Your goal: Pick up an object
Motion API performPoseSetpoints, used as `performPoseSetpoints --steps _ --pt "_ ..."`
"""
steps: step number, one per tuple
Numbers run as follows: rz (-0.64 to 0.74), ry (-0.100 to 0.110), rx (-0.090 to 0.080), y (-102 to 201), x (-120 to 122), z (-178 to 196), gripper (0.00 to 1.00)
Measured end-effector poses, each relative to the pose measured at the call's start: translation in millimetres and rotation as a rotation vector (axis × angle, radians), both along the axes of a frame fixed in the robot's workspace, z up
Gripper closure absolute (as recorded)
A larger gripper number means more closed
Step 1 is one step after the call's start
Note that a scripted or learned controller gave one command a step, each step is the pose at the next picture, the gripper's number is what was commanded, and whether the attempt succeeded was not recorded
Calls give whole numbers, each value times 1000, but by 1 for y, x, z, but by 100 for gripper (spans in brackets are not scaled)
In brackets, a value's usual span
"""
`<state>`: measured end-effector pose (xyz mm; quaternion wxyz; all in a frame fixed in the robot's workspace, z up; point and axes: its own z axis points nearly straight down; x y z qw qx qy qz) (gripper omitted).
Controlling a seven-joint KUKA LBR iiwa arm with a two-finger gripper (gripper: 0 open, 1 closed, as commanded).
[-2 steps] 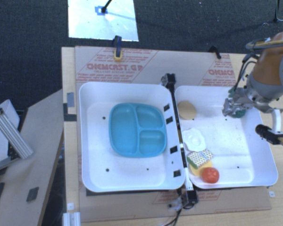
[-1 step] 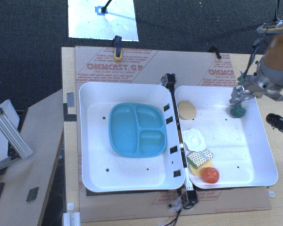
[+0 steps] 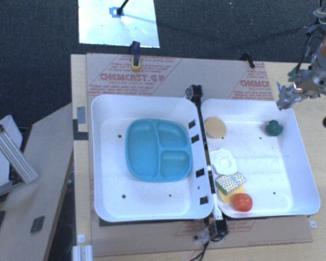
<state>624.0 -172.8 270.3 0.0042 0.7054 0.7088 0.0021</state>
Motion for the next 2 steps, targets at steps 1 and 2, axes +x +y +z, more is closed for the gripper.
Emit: performPoseSetpoints --steps 1,2 --pt "4 6 4 53 3 3 100" --pt "4 7 4 100 8 -15 100"
